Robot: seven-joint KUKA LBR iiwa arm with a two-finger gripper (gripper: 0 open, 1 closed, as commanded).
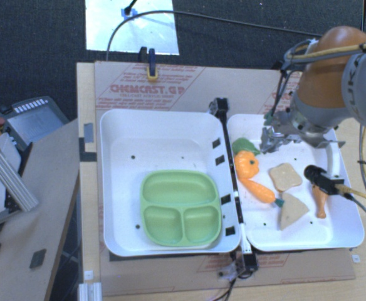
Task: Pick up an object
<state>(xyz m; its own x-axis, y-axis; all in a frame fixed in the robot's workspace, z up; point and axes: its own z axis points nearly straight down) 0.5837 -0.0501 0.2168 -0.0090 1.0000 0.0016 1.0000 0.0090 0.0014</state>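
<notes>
My gripper (269, 142) hangs low over the back of the right bin (346, 234), just right of a green leafy piece (243, 146). An orange pepper-like toy (247, 165) sits in front of that piece, close to the bin's left wall. A carrot (259, 190) lies slanted in front of the pepper. A slice of toast (285, 176) rests mid-bin, with a pale wedge (292, 211) nearer the front. A brown drumstick (321, 203) lies on the right side. Nothing shows between the gripper's tips.
The left bin (120, 168) holds a green divided plate (180, 207) at its front. A black divider (228, 168) runs between the bins. A metal sheet (133, 17) lies behind the bench, and grey equipment (7, 162) stands to the left.
</notes>
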